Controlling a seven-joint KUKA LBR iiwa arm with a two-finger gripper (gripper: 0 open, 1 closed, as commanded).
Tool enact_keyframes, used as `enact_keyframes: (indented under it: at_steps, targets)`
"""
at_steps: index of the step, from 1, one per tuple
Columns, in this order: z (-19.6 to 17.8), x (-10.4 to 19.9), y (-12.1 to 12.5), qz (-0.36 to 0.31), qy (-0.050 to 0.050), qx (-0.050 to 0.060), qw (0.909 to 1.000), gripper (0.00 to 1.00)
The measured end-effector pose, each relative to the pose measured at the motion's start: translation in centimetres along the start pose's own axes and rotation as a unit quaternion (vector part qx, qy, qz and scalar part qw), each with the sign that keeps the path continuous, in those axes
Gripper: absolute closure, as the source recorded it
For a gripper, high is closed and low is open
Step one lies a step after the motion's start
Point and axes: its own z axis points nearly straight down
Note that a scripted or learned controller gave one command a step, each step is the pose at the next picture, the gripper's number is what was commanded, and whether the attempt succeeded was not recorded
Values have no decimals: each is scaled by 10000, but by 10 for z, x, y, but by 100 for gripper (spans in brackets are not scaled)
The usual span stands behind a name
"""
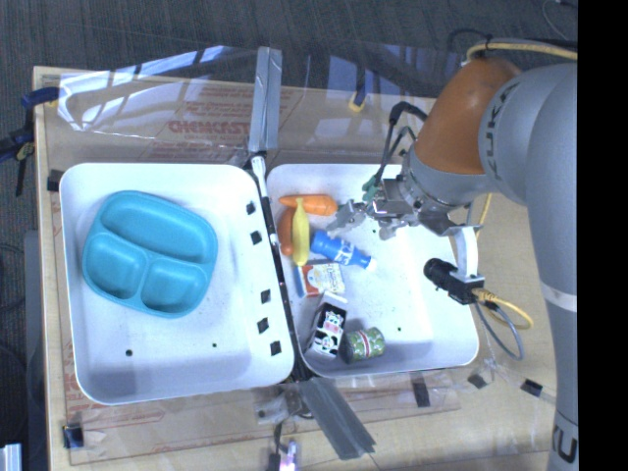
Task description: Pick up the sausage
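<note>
Bins sit side by side: the left bin point(118, 361) holds a blue divided tray point(147, 252), the right bin point(422, 312) a clutter. Sausage point(306, 204), orange, lies at the right bin's upper left, touching a yellow piece point(298, 232) and near a blue bottle point(340, 252). Lower down sit a black-and-white carton point(329, 331) and a green can point(365, 342). The gripper point(371, 214) hovers just right of the sausage, jaws apart, gripping nothing.

1. The sausage point(286, 234) is an orange-brown, stubby cylinder with rounded ends.
2. It lies flat in the right bin point(446, 340), hard by that bin's left wall, towards the far end.
3. Its long axis runs near to far (roughly along the wall).
4. A yellow piece overlaps its right side, so only part shows.
</note>
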Motion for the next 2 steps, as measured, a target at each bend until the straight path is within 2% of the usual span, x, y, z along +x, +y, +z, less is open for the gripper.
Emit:
enact_keyframes:
  at_steps: [1,2]
  targets:
    - [104,31,-40,113,-2,-2,9999,0]
    - [102,12,6,-567,-2,-15,9984,0]
